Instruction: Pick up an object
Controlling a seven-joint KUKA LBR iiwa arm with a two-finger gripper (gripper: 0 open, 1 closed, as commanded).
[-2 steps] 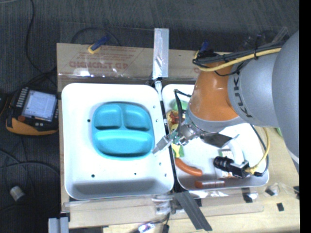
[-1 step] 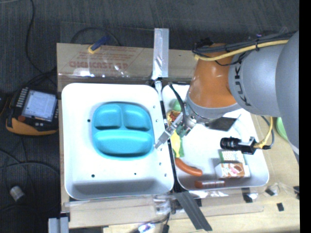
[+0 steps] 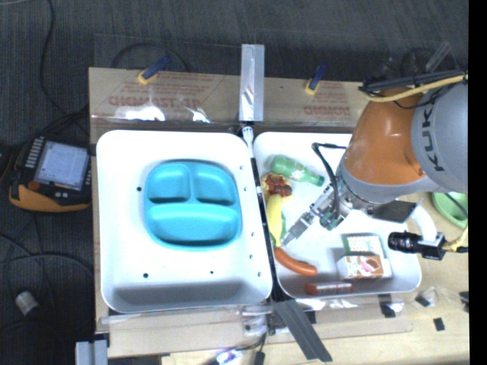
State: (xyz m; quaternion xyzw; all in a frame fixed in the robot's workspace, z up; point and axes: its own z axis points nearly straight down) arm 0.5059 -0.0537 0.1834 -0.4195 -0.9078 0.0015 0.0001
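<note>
Dark grey carpet floor (image 3: 68,29) all round — black cables (image 3: 42,10) trailing across. Brown cardboard-topped bench (image 3: 183,90) with blue clamps (image 3: 152,70). Handheld pendant (image 3: 49,175) lying at left — screen lit.

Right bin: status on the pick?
Gripper low in right bin, fingers open, nothing held. Fingertips beside banana, above hot dog. Green bottle and carton close by.

A blue divided tray (image 3: 192,202) lies in the left white bin (image 3: 122,280). Left of the bench, on the dark carpet (image 3: 46,67), sits a handheld controller (image 3: 52,172) with a screen. Two clamps (image 3: 154,69) hold the cardboard at the back.
</note>
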